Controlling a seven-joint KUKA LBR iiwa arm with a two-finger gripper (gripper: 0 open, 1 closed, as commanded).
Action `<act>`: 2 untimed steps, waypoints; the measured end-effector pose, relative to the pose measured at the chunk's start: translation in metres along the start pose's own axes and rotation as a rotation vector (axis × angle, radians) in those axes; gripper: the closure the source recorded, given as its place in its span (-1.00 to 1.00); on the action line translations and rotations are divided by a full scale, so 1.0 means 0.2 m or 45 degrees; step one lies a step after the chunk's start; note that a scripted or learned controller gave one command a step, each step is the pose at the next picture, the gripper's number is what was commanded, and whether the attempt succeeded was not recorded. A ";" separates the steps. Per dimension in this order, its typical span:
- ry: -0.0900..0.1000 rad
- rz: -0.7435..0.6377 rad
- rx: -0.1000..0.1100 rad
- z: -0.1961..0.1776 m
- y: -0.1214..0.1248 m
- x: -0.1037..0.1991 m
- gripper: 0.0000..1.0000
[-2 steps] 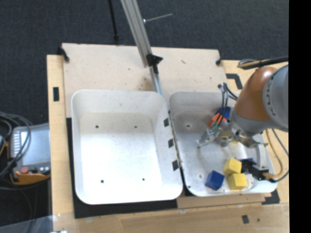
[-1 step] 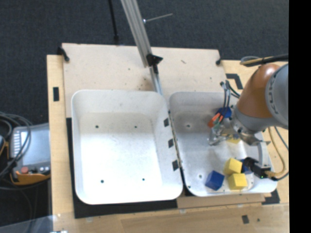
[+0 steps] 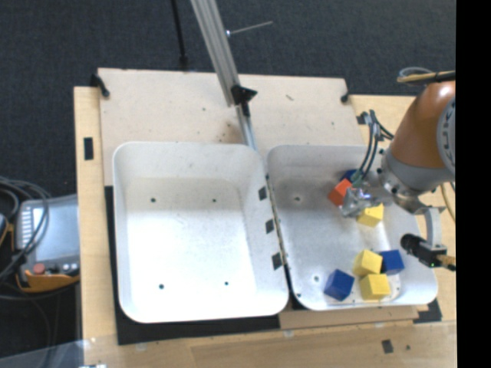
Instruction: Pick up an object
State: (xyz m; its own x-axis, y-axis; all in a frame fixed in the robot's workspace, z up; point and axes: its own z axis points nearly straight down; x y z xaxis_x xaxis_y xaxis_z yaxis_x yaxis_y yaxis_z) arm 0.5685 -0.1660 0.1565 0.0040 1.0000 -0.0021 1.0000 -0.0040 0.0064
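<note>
The arm (image 3: 418, 140) reaches in from the right of the frame and its gripper (image 3: 355, 202) sits low in the right bin (image 3: 307, 228), at the upper middle of that bin; an orange block (image 3: 340, 193) lies touching its left side, a yellow block (image 3: 371, 215) sits just beside it to the lower right, and a sliver of blue (image 3: 350, 176) shows just above; the step in hand looks like the reach onto a block, with the grasp itself unsettled; whether the gripper is spread or pressed together I cannot tell, since the metal tip is small and blurred, and no block can be seen between its parts.

The next move, as I judge it, calls for closing squarely on one block, most likely the orange one, then a straight lift clear of the bin wall; the neighbours crowd close, so a nudge or a slip is a fair risk.

Lower in the same bin lie a blue block (image 3: 338, 284), two yellow blocks (image 3: 367, 262) (image 3: 375, 286) and another blue block (image 3: 392, 261), bunched near the lower right.

The left bin (image 3: 192, 228) is white and speckled; both bins rest on a pale wooden tabletop (image 3: 176, 106); a metal rail (image 3: 219, 44) slants down from the top of the frame; dark carpet (image 3: 77, 29) surrounds the tabletop, and a grey control box (image 3: 46, 236) with cables sits at the left edge.
</note>
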 end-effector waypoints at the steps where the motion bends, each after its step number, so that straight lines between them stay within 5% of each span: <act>1: 0.000 -0.008 -0.001 -0.26 0.01 -0.01 1.00; 2: 0.005 -0.015 0.006 -0.27 0.03 0.25 1.00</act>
State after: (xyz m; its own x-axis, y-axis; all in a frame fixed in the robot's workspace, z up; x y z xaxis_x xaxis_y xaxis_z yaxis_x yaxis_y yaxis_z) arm 0.5743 -0.1161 0.2110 -0.0075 1.0000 0.0016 1.0000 0.0075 0.0014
